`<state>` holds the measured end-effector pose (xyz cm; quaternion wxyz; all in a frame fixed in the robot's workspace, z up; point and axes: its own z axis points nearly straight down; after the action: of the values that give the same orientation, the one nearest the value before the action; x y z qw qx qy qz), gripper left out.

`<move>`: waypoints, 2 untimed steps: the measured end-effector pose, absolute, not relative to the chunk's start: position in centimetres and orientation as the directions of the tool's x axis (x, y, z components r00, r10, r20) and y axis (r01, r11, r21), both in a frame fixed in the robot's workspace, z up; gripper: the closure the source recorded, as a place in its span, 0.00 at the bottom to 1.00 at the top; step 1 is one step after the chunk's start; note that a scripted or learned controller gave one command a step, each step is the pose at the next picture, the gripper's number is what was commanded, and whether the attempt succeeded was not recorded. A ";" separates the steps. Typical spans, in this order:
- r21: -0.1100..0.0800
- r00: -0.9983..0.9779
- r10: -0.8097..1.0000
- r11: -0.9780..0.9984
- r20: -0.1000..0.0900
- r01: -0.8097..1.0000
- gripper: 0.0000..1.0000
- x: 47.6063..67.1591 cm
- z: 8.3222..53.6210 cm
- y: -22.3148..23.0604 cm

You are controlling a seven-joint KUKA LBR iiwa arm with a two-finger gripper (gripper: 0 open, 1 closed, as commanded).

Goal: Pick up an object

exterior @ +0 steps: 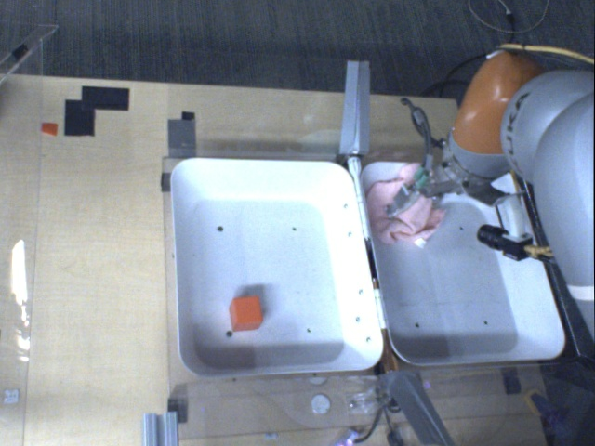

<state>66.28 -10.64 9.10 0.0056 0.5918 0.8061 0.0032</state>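
The robot arm (544, 119) runs off the right edge of the camera view, so its base and most of its grey body are cut off. Its gripper (416, 191) sits low over a crumpled pink cloth (402, 214) in the right bin (483, 333), and the fingertips are too small and blurred against the fabric to tell apart. The arm covers the bin's upper right corner. At the bottom edge, a grey bracket (414, 416) and some clear fittings are clipped. A clear panel (23, 49) at the upper left is cut by the frame.
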 end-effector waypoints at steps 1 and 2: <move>0.010 -0.441 0.897 0.441 -0.003 0.897 0.00 66.1 9.1 -13.5; 0.018 -0.447 0.895 0.447 -0.010 0.894 1.00 66.4 10.5 -13.3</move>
<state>66.40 -13.29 10.46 0.0091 0.5259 0.8505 0.0052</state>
